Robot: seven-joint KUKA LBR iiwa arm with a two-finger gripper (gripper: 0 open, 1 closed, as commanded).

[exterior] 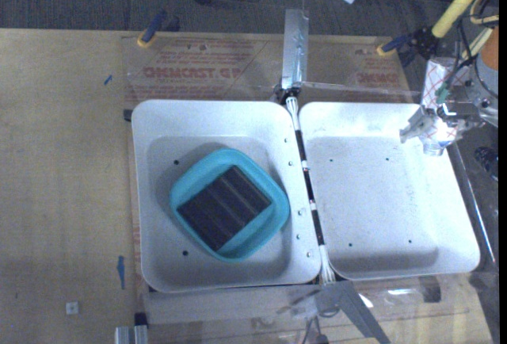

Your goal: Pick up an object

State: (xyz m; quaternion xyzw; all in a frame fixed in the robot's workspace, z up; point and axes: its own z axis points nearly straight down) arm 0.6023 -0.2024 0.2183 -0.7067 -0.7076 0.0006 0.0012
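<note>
Blue container (230, 214), dark ridged insert inside, is sitting tilted diagonally in the left bin (150, 136). It is lying well left of and below the gripper (432, 132), which is hovering over the right bin's (380, 239) far right rim; whether the claw is open or closed, I cannot tell.

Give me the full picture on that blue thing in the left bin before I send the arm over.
The blue container is a shallow, rounded-square dish, plastic by its look, turquoise, lying flat on the floor of the left bin and turned at a diagonal. A dark, ribbed rectangular insert fills its inside. It sits near the bin's centre, touching no wall. The gripper is away at the right bin's far corner.
</note>
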